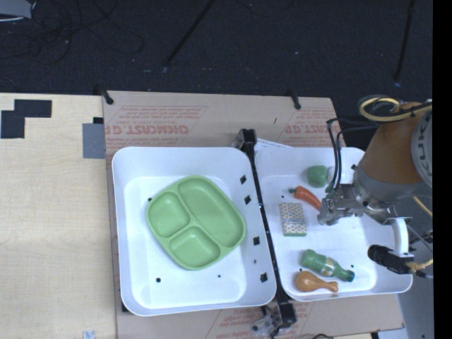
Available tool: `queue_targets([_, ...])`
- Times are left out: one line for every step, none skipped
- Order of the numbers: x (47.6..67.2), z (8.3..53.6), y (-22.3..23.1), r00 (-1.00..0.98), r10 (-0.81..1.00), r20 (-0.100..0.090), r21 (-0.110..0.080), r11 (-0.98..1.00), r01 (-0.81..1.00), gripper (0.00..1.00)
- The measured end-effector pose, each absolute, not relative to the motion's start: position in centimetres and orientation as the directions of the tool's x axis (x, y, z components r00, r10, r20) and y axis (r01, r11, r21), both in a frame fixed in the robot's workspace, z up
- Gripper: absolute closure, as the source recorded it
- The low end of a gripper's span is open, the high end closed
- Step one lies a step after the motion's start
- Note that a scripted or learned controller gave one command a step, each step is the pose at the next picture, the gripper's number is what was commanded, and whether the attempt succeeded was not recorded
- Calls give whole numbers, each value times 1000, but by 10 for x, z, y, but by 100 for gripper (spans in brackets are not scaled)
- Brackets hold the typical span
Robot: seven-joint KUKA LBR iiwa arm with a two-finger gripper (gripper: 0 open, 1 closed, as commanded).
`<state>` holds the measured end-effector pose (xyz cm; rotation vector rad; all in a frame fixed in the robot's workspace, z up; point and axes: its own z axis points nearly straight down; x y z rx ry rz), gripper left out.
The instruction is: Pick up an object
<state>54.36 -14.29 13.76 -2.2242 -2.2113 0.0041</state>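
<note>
The right bin holds a green round object at the back, an orange carrot-like piece, a speckled rectangular sponge, a green bottle and an orange gourd-shaped toy at the front. My gripper hangs over the middle of this bin, just right of the carrot and the sponge. It sits low near the bin floor. I see nothing between its fingers.
The left bin carries a green three-compartment plate. A black divider runs between the bins. The arm's grey body and orange band cover the right bin's far right side, with cables above.
</note>
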Motion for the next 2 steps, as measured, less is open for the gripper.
queue_targets([544,185,-153,5,1000,-1,1,-5,1000,100])
queue_targets([545,221,-154,-1,1000,-1,2,1,1000,100])
